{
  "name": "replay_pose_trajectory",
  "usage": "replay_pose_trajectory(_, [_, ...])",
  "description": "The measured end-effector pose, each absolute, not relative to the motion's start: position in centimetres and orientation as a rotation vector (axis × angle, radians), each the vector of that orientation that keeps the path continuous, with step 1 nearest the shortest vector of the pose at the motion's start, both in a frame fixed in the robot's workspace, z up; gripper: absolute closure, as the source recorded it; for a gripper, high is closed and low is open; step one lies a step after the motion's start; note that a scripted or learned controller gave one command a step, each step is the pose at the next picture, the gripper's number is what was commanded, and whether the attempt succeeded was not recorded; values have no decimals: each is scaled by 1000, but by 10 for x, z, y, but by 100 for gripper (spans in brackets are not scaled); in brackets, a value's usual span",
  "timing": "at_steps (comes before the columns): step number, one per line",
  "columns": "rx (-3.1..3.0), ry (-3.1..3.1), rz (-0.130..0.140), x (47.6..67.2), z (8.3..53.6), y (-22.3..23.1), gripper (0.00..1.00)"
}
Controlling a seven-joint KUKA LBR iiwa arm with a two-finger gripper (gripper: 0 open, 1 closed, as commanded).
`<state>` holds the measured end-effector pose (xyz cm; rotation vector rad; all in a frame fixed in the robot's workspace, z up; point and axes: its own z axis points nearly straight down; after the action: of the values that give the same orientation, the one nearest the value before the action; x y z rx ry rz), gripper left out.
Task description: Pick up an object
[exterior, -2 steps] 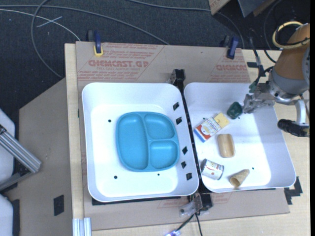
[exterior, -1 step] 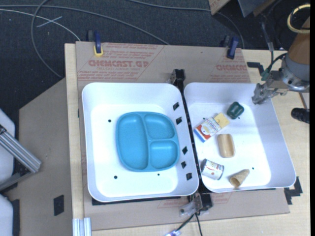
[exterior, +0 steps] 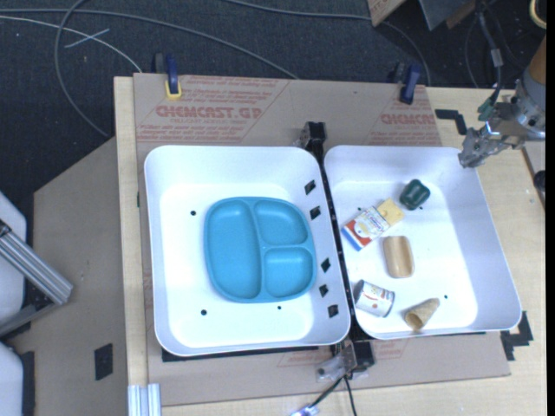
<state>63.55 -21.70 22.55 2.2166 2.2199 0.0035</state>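
Observation:
The right bin (exterior: 486, 232) holds several small items: a dark green round piece (exterior: 415, 193), a red, white and yellow packet (exterior: 371, 224), a tan bread-like block (exterior: 398, 256), a small tin lying on its side (exterior: 375, 298) and a tan cone (exterior: 421, 313). My gripper (exterior: 474, 152) hangs over the far right corner of that bin, well clear of all of them. The green piece is the closest item, down and to its left. Nothing shows in the gripper.
A blue divided plate (exterior: 260, 248) lies in the middle of the left bin (exterior: 169, 232). Black clips run along the divider (exterior: 323, 232) between the bins. Blue clamps (exterior: 173, 74) hold the board at the back edge.

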Motion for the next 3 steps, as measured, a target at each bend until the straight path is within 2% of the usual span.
replay_pose_trajectory(1, [2222,2224,-2,636,200,-217,100])
replay_pose_trajectory(2, [2221,2227,-1,627,195,-163,100])
replay_pose_trajectory(3, [2220,2227,0,616,208,-119,100])
